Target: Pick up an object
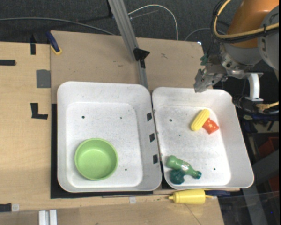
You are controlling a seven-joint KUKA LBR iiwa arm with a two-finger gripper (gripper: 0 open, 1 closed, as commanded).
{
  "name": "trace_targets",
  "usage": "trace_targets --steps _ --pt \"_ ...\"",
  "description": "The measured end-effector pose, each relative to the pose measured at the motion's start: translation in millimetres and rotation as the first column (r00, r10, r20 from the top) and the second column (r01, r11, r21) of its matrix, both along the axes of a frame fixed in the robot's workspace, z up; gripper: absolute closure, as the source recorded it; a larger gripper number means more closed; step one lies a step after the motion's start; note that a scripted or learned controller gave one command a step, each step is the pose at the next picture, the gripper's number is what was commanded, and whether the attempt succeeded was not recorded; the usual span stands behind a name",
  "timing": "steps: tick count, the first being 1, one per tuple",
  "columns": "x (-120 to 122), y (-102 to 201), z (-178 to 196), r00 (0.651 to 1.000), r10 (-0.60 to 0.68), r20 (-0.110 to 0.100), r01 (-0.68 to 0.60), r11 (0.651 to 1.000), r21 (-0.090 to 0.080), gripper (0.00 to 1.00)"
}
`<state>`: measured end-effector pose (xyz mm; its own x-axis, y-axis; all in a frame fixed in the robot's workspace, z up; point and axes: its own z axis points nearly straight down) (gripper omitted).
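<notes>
My gripper hangs above the far rim of the right bin, with nothing visible between its fingers. Inside that bin lie a yellow corn cob and a small red-orange block touching it, below and to the right of the gripper. A green toy bottle lies near the bin's front edge. The left bin holds a green bowl in its front left part.
A yellow bottle lies on the bench just outside the right bin's front edge. A grey metal pole slants down to the back of the divide between the bins. Cables loop behind the arm.
</notes>
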<state>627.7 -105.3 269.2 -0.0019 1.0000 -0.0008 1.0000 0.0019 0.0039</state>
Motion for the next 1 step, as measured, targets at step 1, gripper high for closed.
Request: trace_targets --steps 1 --pt "-2.0 46.1 -14.8 1.0 0.003 -0.006 -0.003 1.0 0.001 1.0"
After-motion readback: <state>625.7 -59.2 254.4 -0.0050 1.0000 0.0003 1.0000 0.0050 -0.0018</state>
